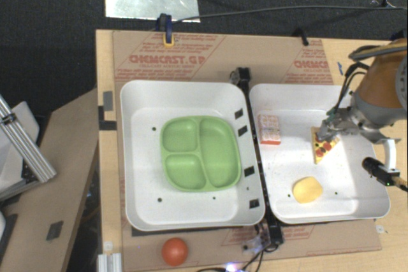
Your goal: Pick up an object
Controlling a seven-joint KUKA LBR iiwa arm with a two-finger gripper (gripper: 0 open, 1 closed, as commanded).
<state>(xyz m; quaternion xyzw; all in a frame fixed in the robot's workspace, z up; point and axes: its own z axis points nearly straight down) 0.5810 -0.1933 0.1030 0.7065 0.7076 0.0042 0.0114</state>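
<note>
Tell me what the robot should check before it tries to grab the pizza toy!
1. Gripper is over the pizza slice toy: ok, it sits right at the toy's top end.
2. Toy is between the fingers: cannot tell, the gripper hides that spot.
3. Toy lies flat in the right bin: ok.
4. Nearby things leave room: ok, the yellow round toy and the small card lie apart from it.
5. Green divided plate out of the way: ok, it is in the left bin.
</note>
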